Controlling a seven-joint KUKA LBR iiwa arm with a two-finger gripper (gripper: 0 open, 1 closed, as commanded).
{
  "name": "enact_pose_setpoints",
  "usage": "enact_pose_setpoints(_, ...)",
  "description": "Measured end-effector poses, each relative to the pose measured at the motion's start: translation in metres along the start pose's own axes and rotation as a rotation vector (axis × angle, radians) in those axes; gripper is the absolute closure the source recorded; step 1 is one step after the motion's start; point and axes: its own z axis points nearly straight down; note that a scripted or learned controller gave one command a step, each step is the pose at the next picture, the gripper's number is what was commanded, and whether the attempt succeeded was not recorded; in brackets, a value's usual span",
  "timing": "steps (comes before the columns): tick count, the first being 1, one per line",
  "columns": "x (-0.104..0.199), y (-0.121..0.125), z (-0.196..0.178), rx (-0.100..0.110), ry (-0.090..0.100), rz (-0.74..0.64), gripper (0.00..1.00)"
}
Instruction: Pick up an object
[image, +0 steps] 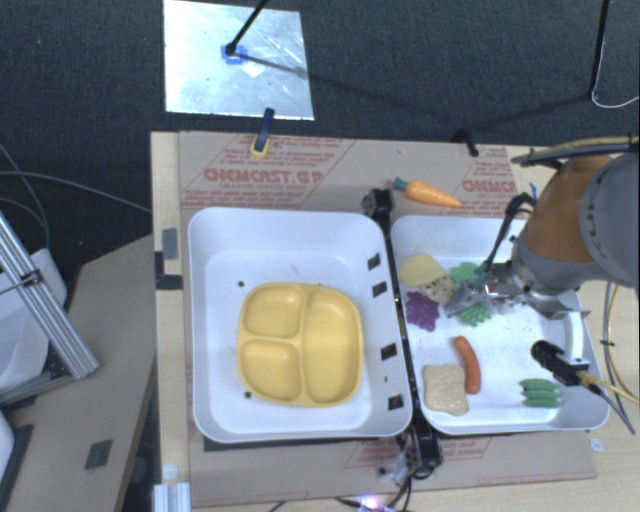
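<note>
1. The surface (330, 160) is a brown board printed with red lettering, resting on a dark carpet floor (80, 100).
2. 2 white bins sit side by side on it; the left bin (215, 250) holds a yellow divided plate (300, 342).
3. The right bin (500, 228) holds a yellow cheese slice (422, 270), purple grapes (421, 311), a green leafy piece (470, 290), a sausage (467, 362), a slice of bread (445, 388) and green beans (540, 393).
4. A toy carrot (428, 193) lies on the surface just behind the right bin.
5. The arm (585, 225) reaches in from the right, and the hand (468, 298) is down in the right bin at the green leafy piece, between the cheese slice and the grapes.
6. I cannot tell how wide the hand is set, or whether it grips anything.
7. A shiny metal sheet (238, 58) lies on the floor beyond the surface, and a metal frame (40, 310) stands at the left.
</note>
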Motion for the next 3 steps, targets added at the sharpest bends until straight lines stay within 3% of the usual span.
enact_pose_setpoints(1,-0.005,-0.002,-0.01,0.0,-0.003,0.006,1.0)
enact_pose_setpoints(2,0.021,0.012,-0.074,-0.003,-0.003,0.005,1.0)
enact_pose_setpoints(3,0.094,0.021,-0.108,0.0,0.001,0.0,1.0)
